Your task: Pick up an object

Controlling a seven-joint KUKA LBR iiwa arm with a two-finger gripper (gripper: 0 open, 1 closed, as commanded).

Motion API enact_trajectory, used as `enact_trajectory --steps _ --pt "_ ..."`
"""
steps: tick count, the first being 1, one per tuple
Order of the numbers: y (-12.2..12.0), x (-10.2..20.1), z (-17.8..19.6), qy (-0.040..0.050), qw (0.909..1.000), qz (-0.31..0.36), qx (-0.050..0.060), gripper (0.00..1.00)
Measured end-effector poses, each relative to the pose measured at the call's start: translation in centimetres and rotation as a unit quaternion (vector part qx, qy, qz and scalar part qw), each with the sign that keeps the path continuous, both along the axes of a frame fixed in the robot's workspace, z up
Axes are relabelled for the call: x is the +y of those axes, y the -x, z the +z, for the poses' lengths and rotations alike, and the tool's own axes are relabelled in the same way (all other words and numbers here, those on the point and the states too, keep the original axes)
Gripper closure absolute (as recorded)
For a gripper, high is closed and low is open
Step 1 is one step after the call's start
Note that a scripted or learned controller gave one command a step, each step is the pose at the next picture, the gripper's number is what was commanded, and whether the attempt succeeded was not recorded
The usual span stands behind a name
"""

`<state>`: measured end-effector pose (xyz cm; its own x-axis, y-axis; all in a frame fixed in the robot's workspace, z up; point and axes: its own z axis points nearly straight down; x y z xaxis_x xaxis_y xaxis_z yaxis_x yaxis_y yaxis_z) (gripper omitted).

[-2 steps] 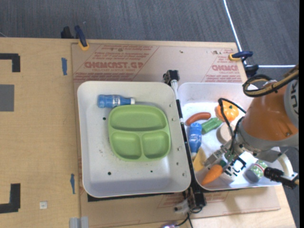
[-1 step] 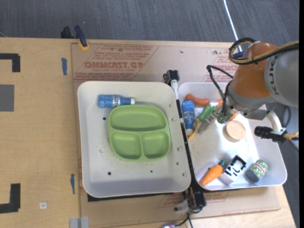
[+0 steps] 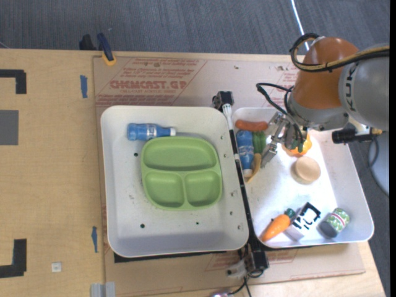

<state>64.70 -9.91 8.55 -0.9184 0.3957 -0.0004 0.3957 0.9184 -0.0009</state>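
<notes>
My gripper (image 3: 273, 146) hangs over the upper left part of the right bin (image 3: 352, 184), fingers open and pointing down-left. Nothing sits between the fingers. Just left of them lie a blue bottle (image 3: 245, 142), a green item (image 3: 258, 141) and a red sausage-shaped toy (image 3: 250, 125) against the bin's left wall. A small orange and yellow toy (image 3: 297, 145) lies right beside the gripper. A tan round block (image 3: 306, 170) rests lower right of it. Near the bin's front lie a toy carrot (image 3: 277, 225), a black and white piece (image 3: 304, 218) and a green can (image 3: 335, 221).
The left bin (image 3: 117, 184) holds a green divided plate (image 3: 181, 171) and a blue bottle with a white cap (image 3: 148, 131) behind it. A black clamp (image 3: 223, 99) stands where the two bins meet at the back. The arm's orange band (image 3: 322, 73) looms over the right bin's rear.
</notes>
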Motion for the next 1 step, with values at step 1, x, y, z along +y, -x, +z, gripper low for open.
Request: enact_trajectory --steps 1 --pt "1.7 -4.88 -0.05 0.0002 0.9829 0.184 -0.002 0.0"
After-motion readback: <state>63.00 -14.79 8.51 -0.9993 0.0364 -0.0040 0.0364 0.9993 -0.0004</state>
